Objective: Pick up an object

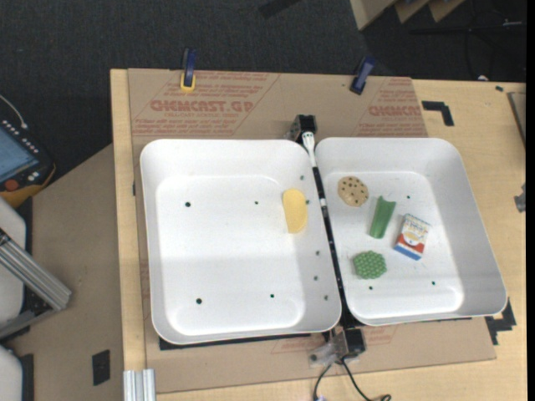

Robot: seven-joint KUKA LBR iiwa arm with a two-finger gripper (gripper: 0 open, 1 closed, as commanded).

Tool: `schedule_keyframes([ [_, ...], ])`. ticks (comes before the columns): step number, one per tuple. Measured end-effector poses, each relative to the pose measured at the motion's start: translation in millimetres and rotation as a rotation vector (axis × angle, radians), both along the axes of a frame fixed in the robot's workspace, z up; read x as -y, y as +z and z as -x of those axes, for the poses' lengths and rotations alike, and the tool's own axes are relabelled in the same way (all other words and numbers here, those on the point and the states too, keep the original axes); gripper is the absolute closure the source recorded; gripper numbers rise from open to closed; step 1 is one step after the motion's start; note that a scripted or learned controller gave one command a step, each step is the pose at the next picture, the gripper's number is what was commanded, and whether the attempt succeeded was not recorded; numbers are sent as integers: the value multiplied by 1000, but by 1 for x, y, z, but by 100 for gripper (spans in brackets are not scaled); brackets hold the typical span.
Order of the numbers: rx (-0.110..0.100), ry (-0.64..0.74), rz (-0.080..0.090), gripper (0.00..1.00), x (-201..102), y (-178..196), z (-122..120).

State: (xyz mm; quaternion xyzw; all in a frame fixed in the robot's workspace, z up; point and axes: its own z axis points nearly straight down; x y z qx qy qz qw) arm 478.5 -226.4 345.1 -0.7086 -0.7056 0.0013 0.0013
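In the left bin (167,174), near its right wall, lies a pale yellow oblong piece (294,210). Several small things rest in the right bin (468,224). A round chocolate-chip cookie (353,191) sits at its upper left. To the cookie's lower right lies a green stick-shaped piece (382,216), slightly tilted. A small white, red and blue carton (411,236) is to the right of the stick. A round green bumpy piece (369,265) lies below the stick.
Both bins sit side by side on a cardboard-covered bench (251,98), held by two clamps (189,70) at the back edge. A black divider strip (322,224) runs between the bins. Cables and a connector (343,349) lie at the front.
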Motion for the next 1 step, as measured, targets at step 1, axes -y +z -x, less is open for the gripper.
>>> schedule_keyframes([
  [1,1,11,-3,100,-64,-30,-23],
])
